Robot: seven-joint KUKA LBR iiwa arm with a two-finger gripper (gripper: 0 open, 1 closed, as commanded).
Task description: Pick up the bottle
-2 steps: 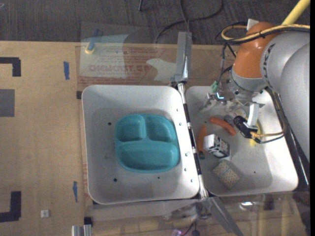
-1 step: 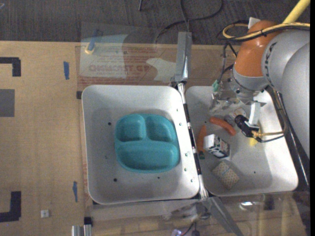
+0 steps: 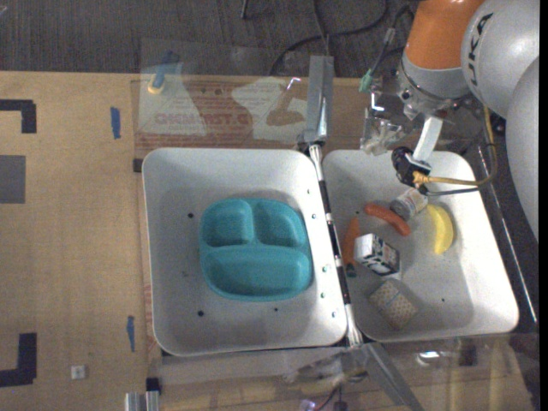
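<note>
Bottle (image 3: pixel 408 203) first: from the overhead camera you find it in the right bin (image 3: pixel 488 315), toward the back, a small grey-capped thing lying tilted, with the orange-red sausage-shaped toy (image 3: pixel 387 217) touching or just beside it on its left and the banana (image 3: pixel 440 229) close on its right.

Your gripper (image 3: pixel 383 135) hangs above the back left corner of that bin, apart from the bottle; its clear fingers blur into the bin wall, so you cannot tell whether the jaws stand open or closed.

To do this well, I judge you should come over the bottle and turn the wrist so the fingers close across its narrow width, not along it. Keep the fingers off the banana and the toy, or you may nudge the bottle away. The small box (image 3: pixel 377 254) and the speckled block (image 3: pixel 393 303) lie nearer the front, out of your way.
</note>
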